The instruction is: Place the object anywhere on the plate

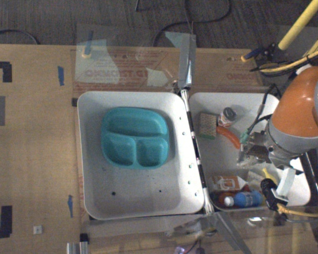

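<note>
Candidates for the object all in the right bin [212,101], none on the plate: a brownish sponge-like block [207,125] against the left wall toward the far end, a small round can [228,114] just right of it, an orange piece [229,136] slanting rightward from beside the block, and at the near end a small printed box [229,183] with a blue bottle [248,199] lying on its side just nearer still. No telling which of these is meant. Nothing seen gripped. Gripper [250,153] low over the middle of the right bin, just right of the orange piece's end; open or closed, impossible to tell from this angle. Above and right of it, the arm [299,112], grey with its orange band. Teal three-compartment plate [135,137] in the left bin [95,194], toward the far side, bare. Both bins side by side, touching, on the brown tabletop [32,142]. Clear plastic sheet [122,62] on the tabletop beyond the left bin.
</note>
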You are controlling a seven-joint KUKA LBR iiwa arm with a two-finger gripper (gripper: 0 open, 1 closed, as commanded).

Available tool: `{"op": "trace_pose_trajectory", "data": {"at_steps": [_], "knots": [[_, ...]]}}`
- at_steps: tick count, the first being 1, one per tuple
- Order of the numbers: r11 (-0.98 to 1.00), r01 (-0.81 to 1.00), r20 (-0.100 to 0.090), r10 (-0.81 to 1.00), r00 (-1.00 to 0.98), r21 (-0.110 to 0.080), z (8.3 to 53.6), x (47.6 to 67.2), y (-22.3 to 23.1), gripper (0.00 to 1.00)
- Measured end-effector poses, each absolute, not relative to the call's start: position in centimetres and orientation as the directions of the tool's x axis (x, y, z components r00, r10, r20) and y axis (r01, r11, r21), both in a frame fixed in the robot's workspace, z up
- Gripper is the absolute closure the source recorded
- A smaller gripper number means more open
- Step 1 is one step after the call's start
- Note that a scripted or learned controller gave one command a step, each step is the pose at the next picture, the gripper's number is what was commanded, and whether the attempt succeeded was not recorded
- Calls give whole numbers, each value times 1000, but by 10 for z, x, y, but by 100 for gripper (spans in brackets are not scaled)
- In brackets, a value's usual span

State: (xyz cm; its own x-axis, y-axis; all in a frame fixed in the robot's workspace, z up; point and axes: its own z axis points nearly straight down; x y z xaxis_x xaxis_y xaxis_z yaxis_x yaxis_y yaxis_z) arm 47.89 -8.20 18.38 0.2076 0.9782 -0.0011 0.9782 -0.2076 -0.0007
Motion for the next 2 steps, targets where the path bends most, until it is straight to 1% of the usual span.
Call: {"op": "trace_pose_trajectory", "data": {"at_steps": [1,2], "knots": [[-83,997,-2,997,83,2,203,479,-165,100],[-112,994,-1,994,112,1,238,480,-165,100]]}}
